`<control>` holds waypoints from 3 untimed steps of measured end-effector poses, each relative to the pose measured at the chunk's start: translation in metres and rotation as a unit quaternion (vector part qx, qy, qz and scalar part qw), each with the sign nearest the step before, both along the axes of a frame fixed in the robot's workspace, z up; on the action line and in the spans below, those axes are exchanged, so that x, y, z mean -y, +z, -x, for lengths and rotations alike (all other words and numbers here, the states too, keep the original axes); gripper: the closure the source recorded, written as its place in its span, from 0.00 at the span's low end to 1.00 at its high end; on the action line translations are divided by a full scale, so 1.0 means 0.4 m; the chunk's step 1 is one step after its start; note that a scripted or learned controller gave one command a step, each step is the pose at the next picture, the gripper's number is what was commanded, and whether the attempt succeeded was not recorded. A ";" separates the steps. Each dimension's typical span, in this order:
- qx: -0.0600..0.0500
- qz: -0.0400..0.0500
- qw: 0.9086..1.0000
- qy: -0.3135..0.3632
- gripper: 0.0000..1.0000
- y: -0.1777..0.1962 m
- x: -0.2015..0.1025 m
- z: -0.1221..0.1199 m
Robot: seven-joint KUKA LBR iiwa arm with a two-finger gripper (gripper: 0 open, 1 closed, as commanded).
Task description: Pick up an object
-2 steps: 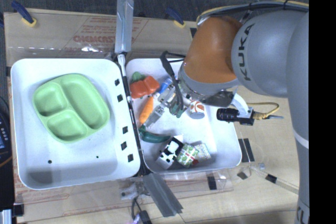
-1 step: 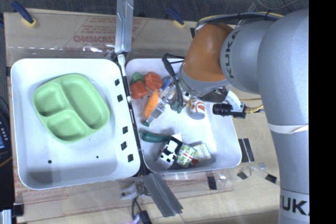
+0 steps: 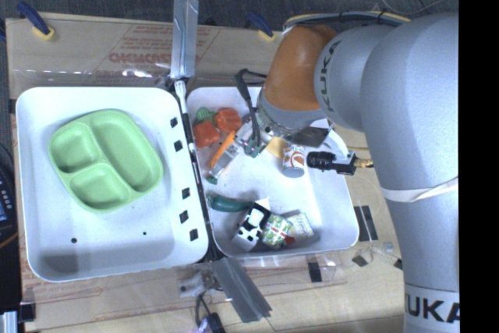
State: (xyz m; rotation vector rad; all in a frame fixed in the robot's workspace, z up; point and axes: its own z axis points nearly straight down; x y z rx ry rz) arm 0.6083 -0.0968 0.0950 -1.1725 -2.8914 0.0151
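Currently I see hand (image 3: 251,143) low in right white bin (image 3: 337,224), amid clutter near orange plastic stick (image 3: 224,147) and red-orange crumpled item (image 3: 218,126). Cannot tell hand state. Nothing visibly gripped, so I judge pick not yet achieved. Black-and-white patterned box (image 3: 251,225) and green-white packet (image 3: 274,231) lie near bin's front wall. Green divided plastic tray (image 3: 105,158) sits in left white bin (image 3: 47,246). Remaining: secure grip, lift.
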 end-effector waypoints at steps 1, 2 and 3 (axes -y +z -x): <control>0.008 0.000 1.000 0.004 1.00 0.011 -0.009 -0.010; 0.008 0.000 1.000 0.005 0.00 0.010 -0.009 -0.009; 0.010 -0.002 0.991 0.136 0.00 0.258 0.072 0.091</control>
